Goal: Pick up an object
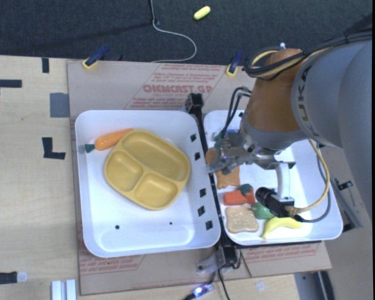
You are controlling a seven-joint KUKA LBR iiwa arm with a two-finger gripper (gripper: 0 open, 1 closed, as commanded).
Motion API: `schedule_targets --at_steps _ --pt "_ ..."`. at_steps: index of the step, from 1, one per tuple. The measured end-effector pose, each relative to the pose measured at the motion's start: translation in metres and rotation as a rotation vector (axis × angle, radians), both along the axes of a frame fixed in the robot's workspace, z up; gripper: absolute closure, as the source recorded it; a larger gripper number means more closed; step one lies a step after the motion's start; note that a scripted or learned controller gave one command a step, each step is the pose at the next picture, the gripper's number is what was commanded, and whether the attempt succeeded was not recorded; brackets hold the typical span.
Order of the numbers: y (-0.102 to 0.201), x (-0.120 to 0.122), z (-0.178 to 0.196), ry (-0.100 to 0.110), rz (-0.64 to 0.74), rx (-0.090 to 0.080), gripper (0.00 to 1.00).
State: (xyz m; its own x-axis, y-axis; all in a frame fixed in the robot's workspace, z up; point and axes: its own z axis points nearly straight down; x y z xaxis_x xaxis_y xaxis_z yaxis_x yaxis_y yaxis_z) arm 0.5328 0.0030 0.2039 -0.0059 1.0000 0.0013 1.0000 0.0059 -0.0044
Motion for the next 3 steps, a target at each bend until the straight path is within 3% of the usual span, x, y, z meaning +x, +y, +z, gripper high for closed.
schedule_targets --at_steps 2,3 --pt "0.072 -0.031 0.02 0.0 -0.002 -0.001 1.0" --pt "0.081 -0.013 0.023 -0.002 -0.003 -0.001 1.0"
